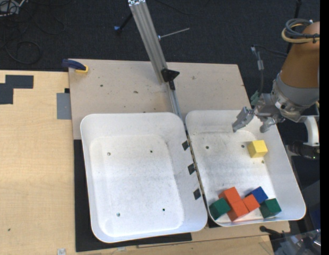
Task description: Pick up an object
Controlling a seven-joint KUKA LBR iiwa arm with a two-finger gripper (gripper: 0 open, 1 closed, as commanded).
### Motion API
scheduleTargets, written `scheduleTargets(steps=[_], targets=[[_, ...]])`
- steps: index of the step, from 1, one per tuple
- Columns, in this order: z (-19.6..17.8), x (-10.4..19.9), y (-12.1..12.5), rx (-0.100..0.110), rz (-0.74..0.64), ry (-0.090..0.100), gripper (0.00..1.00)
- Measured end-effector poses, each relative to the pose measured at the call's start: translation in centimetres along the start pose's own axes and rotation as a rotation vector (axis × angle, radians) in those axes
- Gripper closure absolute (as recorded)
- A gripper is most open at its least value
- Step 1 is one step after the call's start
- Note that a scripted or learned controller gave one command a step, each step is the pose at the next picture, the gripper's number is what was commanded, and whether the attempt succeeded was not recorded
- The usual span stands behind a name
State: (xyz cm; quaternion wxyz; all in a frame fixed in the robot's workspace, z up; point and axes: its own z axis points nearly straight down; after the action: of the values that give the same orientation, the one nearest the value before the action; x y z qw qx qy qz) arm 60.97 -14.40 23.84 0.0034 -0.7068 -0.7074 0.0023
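Your tool [254, 122] hangs over the far edge of the right bin [292, 169], its two fingers spread apart with nothing between them. Just beside it, toward the near side, you have a yellow block [258, 148] lying alone on the bin floor, apart from the fingers. At the bin's near edge sits a tight cluster: an orange block [234, 201], a second orange block [251, 201], a blue block [259, 194], and two green blocks [220, 207] [270, 207] at its ends. The left bin [87, 142] lies alongside on the bench [122, 86].
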Motion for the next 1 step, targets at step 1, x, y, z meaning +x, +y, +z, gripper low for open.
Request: scheduleTargets(steps=[1], targets=[[6.29, 0.78, -0.37, 0.002, 0.001, 0.001, 0.0]])
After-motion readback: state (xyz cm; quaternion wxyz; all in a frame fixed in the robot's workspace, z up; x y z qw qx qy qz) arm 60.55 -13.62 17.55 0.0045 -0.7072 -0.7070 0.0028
